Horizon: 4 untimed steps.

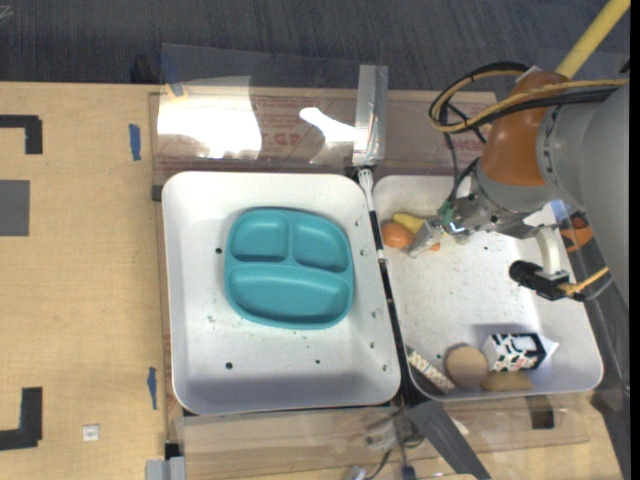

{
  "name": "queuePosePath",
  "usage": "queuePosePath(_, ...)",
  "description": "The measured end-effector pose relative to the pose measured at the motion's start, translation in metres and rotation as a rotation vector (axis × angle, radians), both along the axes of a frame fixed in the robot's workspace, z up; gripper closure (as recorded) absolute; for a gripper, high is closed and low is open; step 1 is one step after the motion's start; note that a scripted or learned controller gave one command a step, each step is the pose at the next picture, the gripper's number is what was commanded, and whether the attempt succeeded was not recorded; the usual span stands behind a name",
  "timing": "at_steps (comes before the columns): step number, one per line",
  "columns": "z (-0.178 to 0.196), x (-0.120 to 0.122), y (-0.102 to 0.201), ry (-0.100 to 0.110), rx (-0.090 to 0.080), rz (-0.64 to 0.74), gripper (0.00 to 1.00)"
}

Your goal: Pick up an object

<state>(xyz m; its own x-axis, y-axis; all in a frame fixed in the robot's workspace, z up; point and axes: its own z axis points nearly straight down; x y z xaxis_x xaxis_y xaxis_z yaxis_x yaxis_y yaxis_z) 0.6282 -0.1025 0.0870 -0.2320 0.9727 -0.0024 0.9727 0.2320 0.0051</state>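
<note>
From above, the bench (70,268) carries two shallow white bins side by side. The left bin (190,368) holds a teal divided plate (290,268), lying flat near its middle with three compartments facing up.

The right bin (480,298) holds the loose things. In its upper left corner an orange fruit (397,235) lies touching a yellow piece (409,221) just behind it. Along the near wall a round tan object (463,364) rests beside a black-and-white patterned item (518,349), with a smaller tan piece (505,379) just below that item. A thin speckled stick (427,370) lies in the near left corner.

The grey arm (590,158) reaches in from the right, its orange band (515,138) above the wrist, cables looping over it. The tool (432,236) sits low over the upper left part of the right bin, just beside the orange fruit, on its right. Its tips are small and blurred here; they seem to point towards the fruit, but I cannot tell whether they stand apart or together, nor whether anything lies between them. A black part (535,278) juts out below the wrist, over the middle of the bin.
</note>
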Motion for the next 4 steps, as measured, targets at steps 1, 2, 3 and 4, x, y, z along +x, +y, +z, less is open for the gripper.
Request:
queuePosePath(1,0.013,0.002,0.001,-0.006,-0.002,0.003,1.0)
queuePosePath(2,0.012,0.002,0.001,-0.005,-0.002,0.004,0.0)
queuePosePath(3,-0.001,0.023,-0.005,0.024,0.003,-0.006,0.0)
queuePosePath(4,0.013,0.027,-0.005,0.006,-0.003,-0.002,1.0)
